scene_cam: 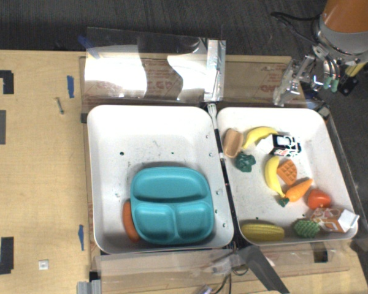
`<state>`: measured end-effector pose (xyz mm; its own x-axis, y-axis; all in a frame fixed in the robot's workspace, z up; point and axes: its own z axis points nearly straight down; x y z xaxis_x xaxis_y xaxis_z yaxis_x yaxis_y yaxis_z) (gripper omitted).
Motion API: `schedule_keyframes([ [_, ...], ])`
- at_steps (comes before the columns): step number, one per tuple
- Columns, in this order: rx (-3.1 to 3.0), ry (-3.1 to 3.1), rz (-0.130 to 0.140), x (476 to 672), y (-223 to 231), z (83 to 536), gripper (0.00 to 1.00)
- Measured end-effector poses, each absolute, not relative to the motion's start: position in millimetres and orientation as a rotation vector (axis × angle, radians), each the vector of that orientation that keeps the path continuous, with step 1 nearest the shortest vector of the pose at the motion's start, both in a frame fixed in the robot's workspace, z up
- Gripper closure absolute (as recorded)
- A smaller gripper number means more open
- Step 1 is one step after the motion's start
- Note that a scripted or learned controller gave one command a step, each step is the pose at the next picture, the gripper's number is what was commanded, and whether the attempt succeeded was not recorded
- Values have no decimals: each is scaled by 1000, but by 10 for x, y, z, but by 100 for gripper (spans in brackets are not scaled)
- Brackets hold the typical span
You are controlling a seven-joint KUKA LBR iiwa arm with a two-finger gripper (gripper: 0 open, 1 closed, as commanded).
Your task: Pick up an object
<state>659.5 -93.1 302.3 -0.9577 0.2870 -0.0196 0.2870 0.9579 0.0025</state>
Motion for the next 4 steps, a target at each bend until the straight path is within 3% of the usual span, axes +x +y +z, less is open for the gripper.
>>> schedule_keyframes([
  [1, 264, 3130, 1, 5821, -796, 2405, 100],
  [2, 222, 3122, 1, 6556, -658, 2842, 100],
  [3, -87, 3136, 1, 6565, -730, 2713, 100],
  [4, -350, 3119, 2, 6676, -279, 2499, 100],
])
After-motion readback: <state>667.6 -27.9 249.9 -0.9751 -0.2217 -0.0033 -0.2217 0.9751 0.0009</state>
